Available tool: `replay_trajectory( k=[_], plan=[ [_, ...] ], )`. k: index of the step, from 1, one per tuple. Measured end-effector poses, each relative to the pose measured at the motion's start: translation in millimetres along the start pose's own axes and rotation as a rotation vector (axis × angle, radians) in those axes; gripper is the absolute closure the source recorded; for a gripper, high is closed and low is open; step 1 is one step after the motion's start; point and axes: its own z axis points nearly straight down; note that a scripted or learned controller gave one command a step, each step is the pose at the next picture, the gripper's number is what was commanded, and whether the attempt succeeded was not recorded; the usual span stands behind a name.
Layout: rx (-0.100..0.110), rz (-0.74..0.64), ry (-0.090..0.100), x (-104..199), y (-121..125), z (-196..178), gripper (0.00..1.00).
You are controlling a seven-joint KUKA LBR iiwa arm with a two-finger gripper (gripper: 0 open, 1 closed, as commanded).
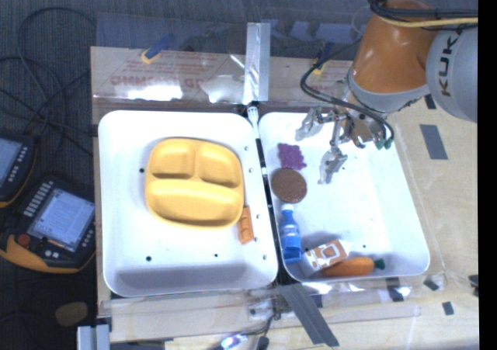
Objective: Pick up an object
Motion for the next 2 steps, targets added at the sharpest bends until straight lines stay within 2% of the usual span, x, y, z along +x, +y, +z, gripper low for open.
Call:
replay_trajectory(
  k=[1,2],
  plan=[
    [-0.005,0.001,-0.005,-2,2,-10,1.0],
    [0.0,0.161,0.0,-30,-38,29,1.0]
  ],
)
